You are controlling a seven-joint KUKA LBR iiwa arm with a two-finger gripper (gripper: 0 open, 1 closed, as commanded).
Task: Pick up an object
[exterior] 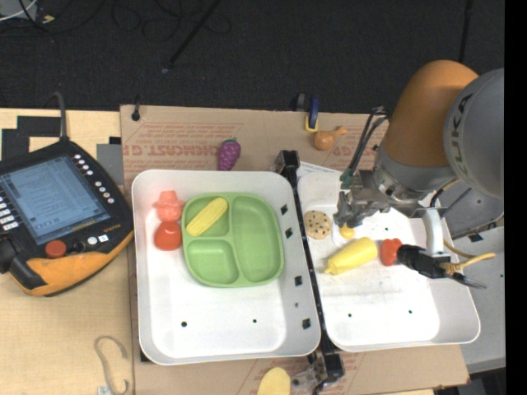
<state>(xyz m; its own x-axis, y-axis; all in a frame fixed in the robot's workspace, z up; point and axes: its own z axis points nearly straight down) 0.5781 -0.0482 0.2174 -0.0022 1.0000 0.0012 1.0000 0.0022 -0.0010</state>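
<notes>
Dark carpet behind; pale wooden tabletop [74, 319] with a brown cardboard sheet [181, 134] under two shallow white bins.

Left white bin [214, 344]: green three-compartment plastic plate [247, 257], with a yellow toy corn cob [205, 216] in its upper-left compartment. A pink-and-red toy figure [168, 220] stands just beside the plate's left edge.

Right white bin [412, 327]: round speckled biscuit [318, 224] near the left wall, long yellow squash-shaped toy [352, 256] lying flat, small red piece [389, 249] at its right end.

Progress: nothing lifted yet, as far as I can judge. Every item sits on a bin floor or on the plate. The approach looks largely made; the grasp and the lift are left.

My pincer [352, 217] is low over the upper-left part of the right bin, between the biscuit and the red piece. A small yellow lump [347, 232] shows right at its lower tip, above the squash toy's left end. From this slant I cannot tell whether that lump is touched or only close by. I also cannot tell whether the pincer is released or clenched, since my own wrist hides the gap. I see nothing plainly held.

Likely target: the small yellow lump, being nearest. The biscuit and the squash toy are both close by on either side, so a crooked descent could nudge one of them.
</notes>
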